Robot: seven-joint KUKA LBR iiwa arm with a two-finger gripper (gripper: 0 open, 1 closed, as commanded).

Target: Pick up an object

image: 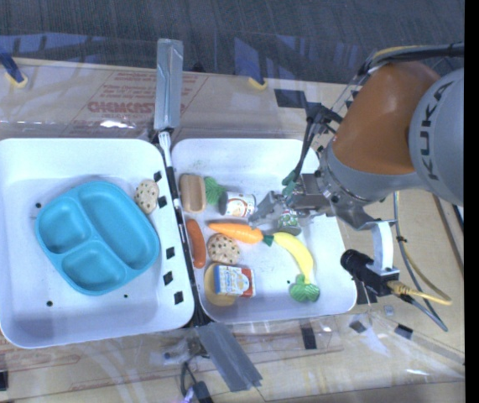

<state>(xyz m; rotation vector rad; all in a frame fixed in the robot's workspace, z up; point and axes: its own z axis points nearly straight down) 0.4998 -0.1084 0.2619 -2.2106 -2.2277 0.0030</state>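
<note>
The right bin (331, 296) holds a scatter of toy foods. A tan bun (192, 192) stands near its left wall, with a green broccoli piece (215, 191) touching it and a small can (239, 204) just beside that. An orange carrot (235, 231) lies crosswise at the middle, above a speckled cookie (222, 248). A reddish sausage (196, 242) runs along the left wall. A yellow banana (297, 254) curves down toward a second green piece (304, 291). A yellow-rimmed packet (229, 281) lies at the front.

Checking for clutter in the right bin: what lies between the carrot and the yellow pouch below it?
In the camera view, a cookie lies between the carrot and the yellow pouch.
</note>
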